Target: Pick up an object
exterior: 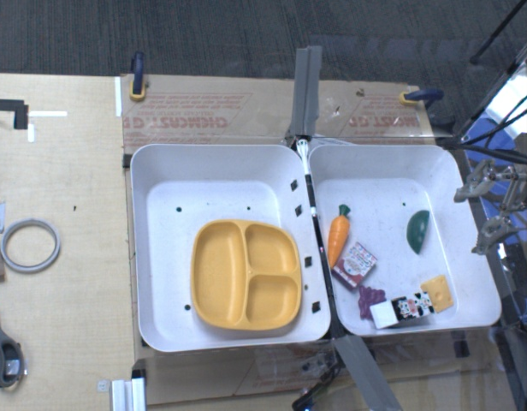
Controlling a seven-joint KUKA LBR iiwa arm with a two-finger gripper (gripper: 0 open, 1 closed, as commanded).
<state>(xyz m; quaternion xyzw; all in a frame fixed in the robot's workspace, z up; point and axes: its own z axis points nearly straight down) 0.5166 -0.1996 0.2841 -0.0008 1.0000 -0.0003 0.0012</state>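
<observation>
Since the task names no particular object, you are free to choose, and the choice is most of doing this step well. The candidates lie in the right bin: a toy carrot close beside the divider between the bins, a green piece alone toward the far right, a small red-and-white packet just below the carrot, and a crowded group at the near wall made of a purple item, a white-and-black block and a yellow-orange piece. The left bin carries a yellow divided plate, which looks too broad and flat for a two-finger pinch.

Whether the claw is released or clenched, I cannot tell from this view, so confirm that it is spread before you descend.

You would do best, in my judgement, to go for the green piece: it stands well apart from its neighbours and from the walls. Come straight down over its middle and close across its narrower width. Avoid the near-wall group, where a pinch may catch two things or neither, and treat the carrot warily, since the divider could block one side.
</observation>
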